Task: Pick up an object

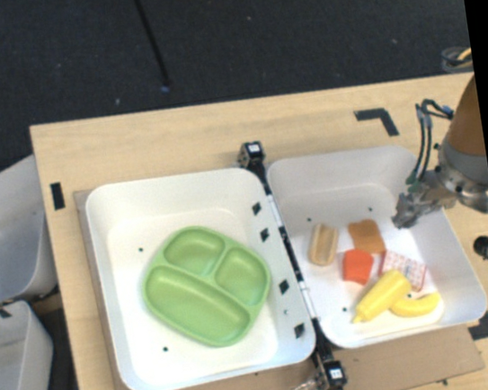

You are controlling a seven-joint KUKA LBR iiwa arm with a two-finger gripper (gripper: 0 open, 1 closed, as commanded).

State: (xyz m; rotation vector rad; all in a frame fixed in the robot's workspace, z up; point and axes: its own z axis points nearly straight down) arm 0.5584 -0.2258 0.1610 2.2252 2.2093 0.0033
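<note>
The gripper (408, 213) (open or closed, impossible to tell) hangs over the right bin (332, 176), beside the toy food (370, 263).

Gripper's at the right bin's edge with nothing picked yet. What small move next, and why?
Probably ease the gripper left and down toward the tan block, the nearest item. It hovers over the right bin near its right wall, beside the cluster rather than above it.
</note>
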